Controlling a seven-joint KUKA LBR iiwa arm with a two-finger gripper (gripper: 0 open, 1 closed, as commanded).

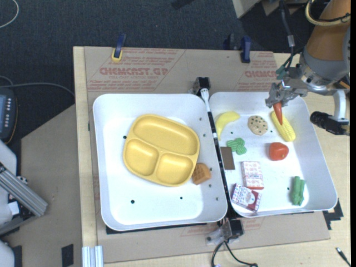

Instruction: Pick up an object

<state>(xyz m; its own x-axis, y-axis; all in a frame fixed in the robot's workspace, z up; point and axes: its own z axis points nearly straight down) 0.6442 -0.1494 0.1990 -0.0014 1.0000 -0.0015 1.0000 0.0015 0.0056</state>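
My gripper (280, 100) hangs over the far corner of the right bin (320, 166), just above a red chili (277, 114) and a corn cob (285, 129). Nearby lie a cookie (257, 125), banana (225, 120), tomato (278, 151) and green pepper (297, 191). The left bin (111, 149) bears a yellow divided tray (161, 149).

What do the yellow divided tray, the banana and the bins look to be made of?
Yellow divided tray: likely molded plastic; uniform colour, soft sheen, rounded compartments.
Banana: probably plastic play food; flat, even yellow with a smooth surface.
Left bin and right bin: appear to be thin white plastic, semi-gloss, with rounded corners and raised rims. Not certain from this view.
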